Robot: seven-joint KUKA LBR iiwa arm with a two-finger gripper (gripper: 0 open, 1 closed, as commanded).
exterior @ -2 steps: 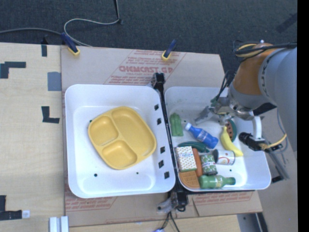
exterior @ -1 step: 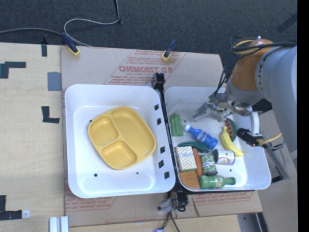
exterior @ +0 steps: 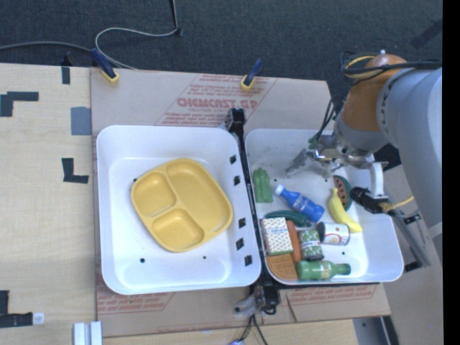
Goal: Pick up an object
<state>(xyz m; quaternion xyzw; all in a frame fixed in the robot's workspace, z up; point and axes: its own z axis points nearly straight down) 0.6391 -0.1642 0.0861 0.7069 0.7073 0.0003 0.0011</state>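
My gripper [exterior: 330,165] hangs over the back of the right bin [exterior: 388,254], open with its fingers spread and nothing between them. Just below it lie a watermelon slice toy [exterior: 343,191] and a yellow banana [exterior: 336,211]. To the left of these are a blue bottle [exterior: 300,203] and a small green bottle [exterior: 262,185] by the bin's left wall. At the front of the bin sit a patterned box [exterior: 274,236], a small can [exterior: 310,244], a white cup [exterior: 335,234] and a green bottle [exterior: 323,269] on its side.
The left bin [exterior: 118,264] holds a yellow divided plate [exterior: 181,203]. A black divider [exterior: 244,192] runs between the bins. The grey arm with its orange band [exterior: 366,95] fills the upper right. Cables and clips lie behind the bins.
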